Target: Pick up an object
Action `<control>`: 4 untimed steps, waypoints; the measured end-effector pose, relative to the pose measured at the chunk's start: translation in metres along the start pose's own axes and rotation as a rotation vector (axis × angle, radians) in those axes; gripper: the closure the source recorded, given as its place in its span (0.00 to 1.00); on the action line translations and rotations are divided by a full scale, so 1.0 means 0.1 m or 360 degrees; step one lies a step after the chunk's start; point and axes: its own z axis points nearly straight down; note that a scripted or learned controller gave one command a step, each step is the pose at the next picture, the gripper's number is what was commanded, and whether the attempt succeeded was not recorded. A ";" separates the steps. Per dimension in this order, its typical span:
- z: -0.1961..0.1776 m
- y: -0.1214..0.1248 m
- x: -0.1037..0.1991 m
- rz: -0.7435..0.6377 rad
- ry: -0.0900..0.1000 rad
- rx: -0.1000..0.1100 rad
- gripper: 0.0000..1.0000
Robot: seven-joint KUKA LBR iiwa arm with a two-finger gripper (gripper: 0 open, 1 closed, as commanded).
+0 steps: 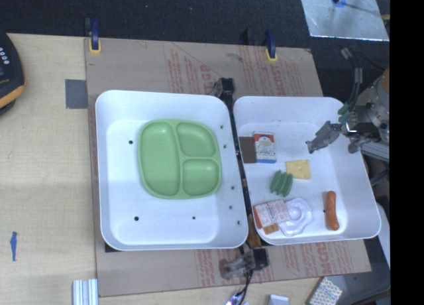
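The right bin [354,184] holds several small items: a red, white and blue carton [265,146], a brown flat piece [248,150], a yellow cheese slice [298,169], a green ridged vegetable [282,183], an orange sausage [330,209] and a red-and-white packet in clear plastic [283,215]. My gripper [317,141] hangs over the upper right part of this bin, slanting down to the left. It stands right of the carton and above the cheese slice, apart from both. I see nothing held in it.
A green divided plate [179,158] lies in the left bin [112,184]. The bins sit on a cardboard sheet [165,65] held by blue clamps [94,35]. A black and yellow device [8,68] rests at the far left edge.
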 end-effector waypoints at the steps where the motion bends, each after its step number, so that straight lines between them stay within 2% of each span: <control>1: 0.95 -0.01 0.27 -0.0005 0.0004 0.0015 0.00; 2: 1.81 0.07 0.37 -0.0001 0.0003 0.0014 0.00; 3: 1.66 0.08 0.35 -0.0001 -0.0002 0.0005 1.00; 4: 1.66 0.08 0.35 0.0000 -0.0001 0.0005 0.00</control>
